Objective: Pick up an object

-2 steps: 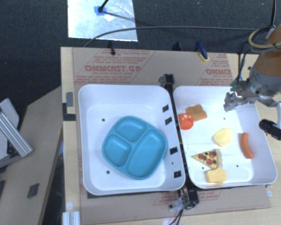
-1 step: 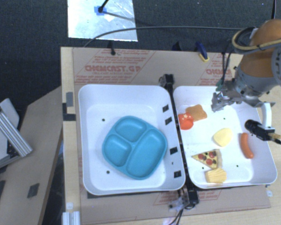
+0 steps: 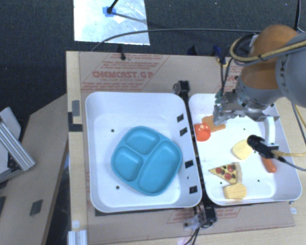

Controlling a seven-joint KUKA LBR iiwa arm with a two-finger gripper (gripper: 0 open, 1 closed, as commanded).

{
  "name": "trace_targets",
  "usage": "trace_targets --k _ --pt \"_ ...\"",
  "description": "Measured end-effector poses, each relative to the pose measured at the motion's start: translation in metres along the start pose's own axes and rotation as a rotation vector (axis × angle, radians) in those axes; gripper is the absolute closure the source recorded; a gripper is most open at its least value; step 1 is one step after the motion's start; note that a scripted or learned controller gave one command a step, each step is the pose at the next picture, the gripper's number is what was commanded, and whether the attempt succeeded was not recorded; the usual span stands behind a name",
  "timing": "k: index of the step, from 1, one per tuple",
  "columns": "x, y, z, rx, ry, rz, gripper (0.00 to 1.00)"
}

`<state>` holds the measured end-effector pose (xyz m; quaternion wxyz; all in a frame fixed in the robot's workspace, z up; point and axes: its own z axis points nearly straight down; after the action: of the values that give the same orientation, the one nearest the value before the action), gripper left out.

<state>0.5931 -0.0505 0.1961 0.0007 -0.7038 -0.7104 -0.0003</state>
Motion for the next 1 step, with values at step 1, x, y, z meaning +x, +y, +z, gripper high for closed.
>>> trace_targets --k 1 --pt "0.0568 -0.0010 -0.0163 -0.003 0.001 -0.002 1.00"
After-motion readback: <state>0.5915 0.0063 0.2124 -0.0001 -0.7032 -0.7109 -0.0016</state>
